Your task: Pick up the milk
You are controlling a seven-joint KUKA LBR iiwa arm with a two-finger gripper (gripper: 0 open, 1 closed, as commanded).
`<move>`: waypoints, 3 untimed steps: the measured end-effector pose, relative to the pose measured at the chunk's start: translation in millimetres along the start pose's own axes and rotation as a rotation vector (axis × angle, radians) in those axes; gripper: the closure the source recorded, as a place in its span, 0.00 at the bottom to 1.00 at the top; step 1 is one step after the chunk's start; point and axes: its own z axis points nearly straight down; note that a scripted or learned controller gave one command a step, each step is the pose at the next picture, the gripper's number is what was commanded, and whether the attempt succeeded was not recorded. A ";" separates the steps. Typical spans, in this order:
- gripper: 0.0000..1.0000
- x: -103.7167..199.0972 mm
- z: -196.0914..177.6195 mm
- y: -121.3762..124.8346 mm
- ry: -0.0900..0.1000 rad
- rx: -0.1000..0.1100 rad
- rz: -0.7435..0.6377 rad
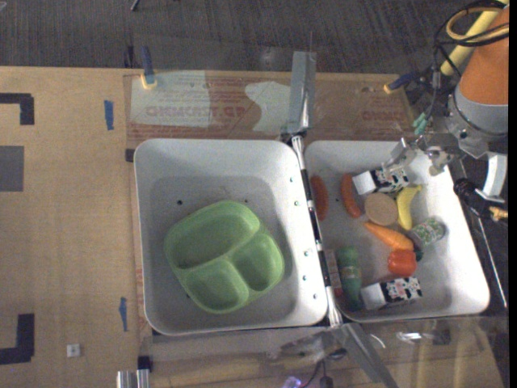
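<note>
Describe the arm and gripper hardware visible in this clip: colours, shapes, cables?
The arm is grey with a broad orange band above the wrist, rounded in section. Yellow and black cables loop beside it at the top right. The gripper is a small pale, metallic assembly with thin wires near it.

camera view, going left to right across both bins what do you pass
green divided plate → red sausage → green bottle → lower milk carton → green can
</note>
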 end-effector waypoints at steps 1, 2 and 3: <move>0.00 3.8 90.5 38.1 -0.003 -0.006 -0.004; 0.00 5.3 108.0 39.8 -0.016 -0.034 -0.046; 1.00 11.9 91.3 46.2 -0.010 -0.053 -0.054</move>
